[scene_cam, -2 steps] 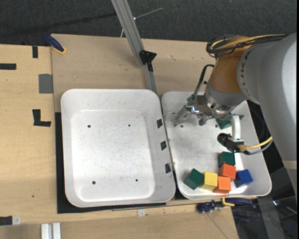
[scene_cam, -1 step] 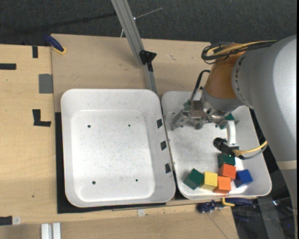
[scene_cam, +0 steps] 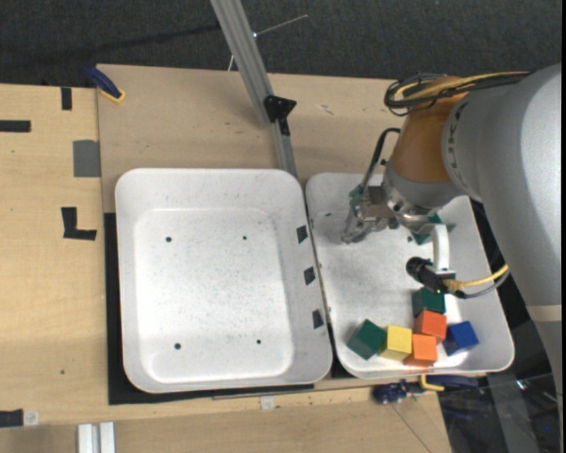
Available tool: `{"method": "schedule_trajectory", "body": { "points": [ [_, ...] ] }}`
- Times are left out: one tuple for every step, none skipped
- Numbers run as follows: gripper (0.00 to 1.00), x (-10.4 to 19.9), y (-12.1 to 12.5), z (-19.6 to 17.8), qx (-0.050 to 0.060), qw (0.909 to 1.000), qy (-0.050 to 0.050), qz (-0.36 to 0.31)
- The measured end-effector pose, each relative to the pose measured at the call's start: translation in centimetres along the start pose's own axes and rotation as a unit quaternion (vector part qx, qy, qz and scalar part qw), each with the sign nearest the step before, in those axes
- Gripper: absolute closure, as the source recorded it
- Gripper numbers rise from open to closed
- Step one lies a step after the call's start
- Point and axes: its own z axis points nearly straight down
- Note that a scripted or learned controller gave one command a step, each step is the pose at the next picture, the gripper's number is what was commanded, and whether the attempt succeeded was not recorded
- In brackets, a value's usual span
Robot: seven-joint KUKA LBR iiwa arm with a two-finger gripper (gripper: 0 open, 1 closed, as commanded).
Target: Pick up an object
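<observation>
Your pincer (scene_cam: 358,223) hung over the right bin's (scene_cam: 377,281) bare floor; I cannot tell its state. The blocks (scene_cam: 410,338) sat clustered in the near corner, well apart. Descending there, you risked grasping nothing.

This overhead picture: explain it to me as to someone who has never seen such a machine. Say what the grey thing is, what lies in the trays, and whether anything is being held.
The camera sits above a wooden bench and looks down at a slant. The big grey shape with the orange band is a robot arm reaching in from the right. At its tip is a gripper, a two-finger claw, low over the right bin. I cannot tell whether it holds anything. Two shallow white bins sit side by side. Small coloured blocks are clustered in the right bin's near corner: a green block, a yellow block, two orange blocks, a blue block. The left bin shows just a few dark specks.
</observation>
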Motion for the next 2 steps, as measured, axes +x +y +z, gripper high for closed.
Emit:
{"method": "schedule_trajectory", "body": {
  "points": [
    [1.0,-0.8,-0.3,-5.6,-0.004,1.0,0.0,0.001],
    [1.0,-0.5,0.0,-12.0,-0.005,1.0,0.0,0.0]
  ]
}}
